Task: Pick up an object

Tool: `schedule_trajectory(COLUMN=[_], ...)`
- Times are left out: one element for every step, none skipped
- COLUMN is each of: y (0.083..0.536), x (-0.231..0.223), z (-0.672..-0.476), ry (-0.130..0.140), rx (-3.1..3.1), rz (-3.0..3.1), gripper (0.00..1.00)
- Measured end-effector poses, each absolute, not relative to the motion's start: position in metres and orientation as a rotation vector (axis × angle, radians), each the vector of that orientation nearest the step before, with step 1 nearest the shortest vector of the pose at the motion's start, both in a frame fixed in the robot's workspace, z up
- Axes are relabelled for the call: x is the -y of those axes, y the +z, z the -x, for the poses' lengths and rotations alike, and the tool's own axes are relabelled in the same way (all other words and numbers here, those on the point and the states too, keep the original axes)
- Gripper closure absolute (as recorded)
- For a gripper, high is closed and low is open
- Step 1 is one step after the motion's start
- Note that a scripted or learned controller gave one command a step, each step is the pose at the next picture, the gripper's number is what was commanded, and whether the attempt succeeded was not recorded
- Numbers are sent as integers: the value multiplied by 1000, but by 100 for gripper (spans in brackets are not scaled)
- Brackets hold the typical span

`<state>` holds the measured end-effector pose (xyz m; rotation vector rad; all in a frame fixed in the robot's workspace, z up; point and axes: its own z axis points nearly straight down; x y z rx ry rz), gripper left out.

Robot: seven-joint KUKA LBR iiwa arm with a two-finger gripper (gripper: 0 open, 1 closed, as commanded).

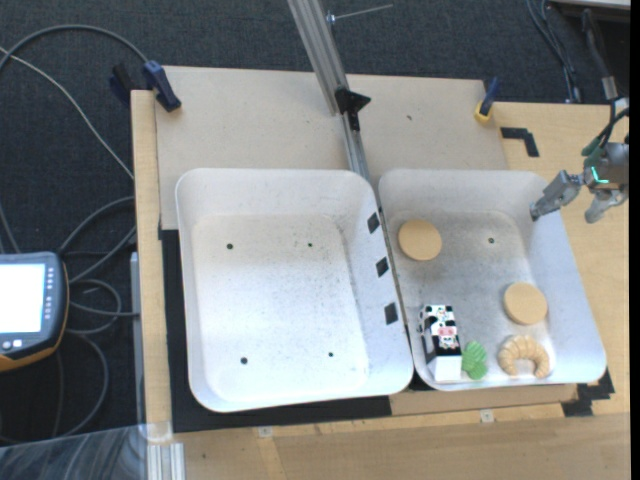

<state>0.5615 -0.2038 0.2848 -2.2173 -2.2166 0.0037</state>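
A wooden bench [300, 118] fills most of the frame, seen from above at a slant, with dark carpet around it. Two shallow white bins sit side by side on it. The left bin [200, 268], the larger in view, occupies the centre left. The right bin [570, 278] sits at the centre right and holds five small things. A metal rail [318, 43] runs down from the top centre toward the gap between the bins. At the far left edge, a handheld screen unit [25, 303] with an orange rim lies on the carpet among grey cables. In the right bin, a round tan disc [420, 239] lies near the upper left, and a second tan disc [525, 303] lies lower right. Just below that is a croissant [525, 356]. At the bin's lower left stands a black-and-white patterned box [441, 340], with a small green object [473, 360] touching its right side. The gripper [575, 196] hangs at the right edge of the frame, over the right bin's upper right rim, well apart from every object; its fingers hold nothing, and how far they are open cannot be told.
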Motion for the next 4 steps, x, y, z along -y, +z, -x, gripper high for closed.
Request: schedule_trajectory(y=[288, 245, 184, 141], x=[204, 203, 195, 199], z=[-562, -566, -568, -567], ry=[-1, 4, 5, 4], rx=[2221, 2218, 2217, 2217], rz=[2219, 2217, 2215, 2217], gripper=[0, 0, 0, 0])
